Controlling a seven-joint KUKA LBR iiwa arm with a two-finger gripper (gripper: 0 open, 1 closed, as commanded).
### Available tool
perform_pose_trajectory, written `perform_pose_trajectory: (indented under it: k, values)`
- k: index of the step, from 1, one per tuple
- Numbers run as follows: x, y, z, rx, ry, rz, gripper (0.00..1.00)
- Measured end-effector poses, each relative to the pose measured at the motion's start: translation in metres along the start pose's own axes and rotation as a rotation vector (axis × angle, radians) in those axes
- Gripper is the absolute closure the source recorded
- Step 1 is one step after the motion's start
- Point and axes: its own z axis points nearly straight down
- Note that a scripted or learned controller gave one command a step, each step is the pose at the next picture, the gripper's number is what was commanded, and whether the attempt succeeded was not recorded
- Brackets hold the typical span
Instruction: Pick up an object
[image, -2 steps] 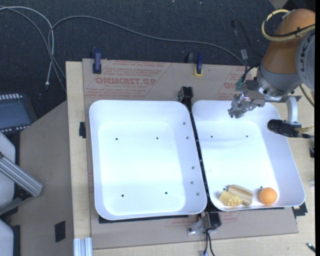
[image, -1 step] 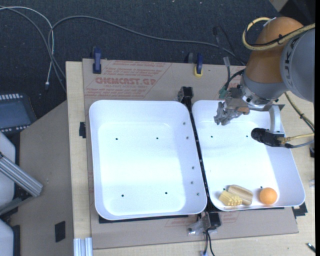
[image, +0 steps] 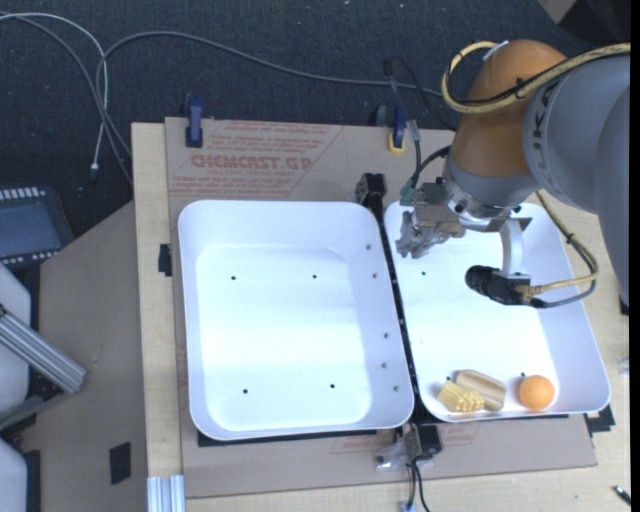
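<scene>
Small orange ball (image: 537, 391) lies at the near corner of the right shallow white plastic bin (image: 575, 330), beside a yellow corn cob (image: 460, 398) and tan roll (image: 480, 381). At that bin's far left corner hangs the metal gripper (image: 418, 240); its state I cannot tell. Beneath the bin lies a printed cardboard sheet (image: 255, 160) on dark carpet (image: 270, 50).

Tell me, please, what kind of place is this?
Probably a robotics lab bench for grasping trials. Two white bins sit side by side on a clamped board, a robot arm reaches over the right one, and toy food, like a small orange ball, lies inside.
</scene>
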Motion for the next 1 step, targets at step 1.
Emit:
perform_pose_trajectory:
  k: [1]
  values:
    - [0.0449,-0.0326,-0.0063,-0.001,0.000,0.000,1.00]
